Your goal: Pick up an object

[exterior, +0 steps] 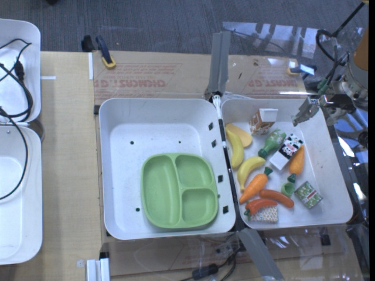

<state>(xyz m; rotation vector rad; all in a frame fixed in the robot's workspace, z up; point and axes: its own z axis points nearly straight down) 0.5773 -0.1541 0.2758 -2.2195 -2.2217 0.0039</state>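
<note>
The right bin [334,151] holds several toy foods: two bananas [237,143] [251,167], an orange carrot [254,186], a second carrot [297,160], a green bottle [271,142], a black-and-white carton [290,147], a small brown-and-white carton [263,120], a red sausage [275,197] and a green box [307,194]. My gripper [318,113] hangs above the bin's far right corner, past the cartons. It is open with nothing between its fingers [302,114].
The left bin [117,157] bears a green divided plate [179,190]. A grey divider [220,69] rises behind the seam between the bins. Cables [334,51] hang near the arm at the right. White basins [17,157] stand at the far left.
</note>
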